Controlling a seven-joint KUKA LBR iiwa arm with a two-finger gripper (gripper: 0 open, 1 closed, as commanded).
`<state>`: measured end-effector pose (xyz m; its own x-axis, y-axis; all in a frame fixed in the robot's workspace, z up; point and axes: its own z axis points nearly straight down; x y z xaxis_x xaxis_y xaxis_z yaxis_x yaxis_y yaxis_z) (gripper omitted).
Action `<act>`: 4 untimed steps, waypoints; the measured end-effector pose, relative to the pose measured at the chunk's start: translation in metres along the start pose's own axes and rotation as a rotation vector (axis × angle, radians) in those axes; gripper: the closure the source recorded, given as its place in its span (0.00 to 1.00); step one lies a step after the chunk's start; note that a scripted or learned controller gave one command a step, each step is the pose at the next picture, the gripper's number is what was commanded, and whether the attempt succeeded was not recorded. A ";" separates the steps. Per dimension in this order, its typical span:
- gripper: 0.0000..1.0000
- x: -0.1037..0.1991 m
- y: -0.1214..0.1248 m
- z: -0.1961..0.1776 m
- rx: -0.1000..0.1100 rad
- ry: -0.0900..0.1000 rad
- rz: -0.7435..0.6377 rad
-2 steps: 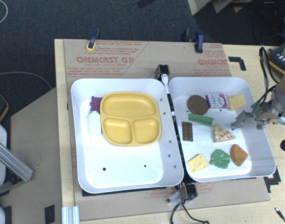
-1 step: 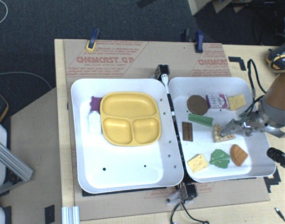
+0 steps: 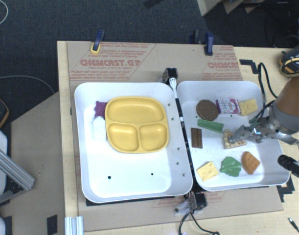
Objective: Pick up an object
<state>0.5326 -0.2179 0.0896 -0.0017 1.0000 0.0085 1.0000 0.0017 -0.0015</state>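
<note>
I am reaching my tool (image 3: 243, 131), grip state unclear, toward the tan block (image 3: 234, 140) lying just lower-left of it.

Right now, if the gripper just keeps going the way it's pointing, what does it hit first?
The gripper points toward the view's left, low over the right bin. First in line is the tan block at its tips, probably then the green bar. Height is unclear, so it might pass over them.

bins (image 3: 85, 146): 2 | yellow tray (image 3: 137, 124): 1 | food pieces (image 3: 206, 109): about 9 (right bin)
</note>
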 end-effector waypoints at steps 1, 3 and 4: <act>1.00 0.000 0.003 -0.013 -0.012 -0.005 -0.001; 1.00 0.003 0.011 -0.130 -0.010 -0.013 0.001; 1.00 0.055 0.001 -0.122 0.001 -0.006 -0.002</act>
<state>0.5332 -0.1638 0.2119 -0.0042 1.0000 0.0027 1.0000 0.0042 -0.0028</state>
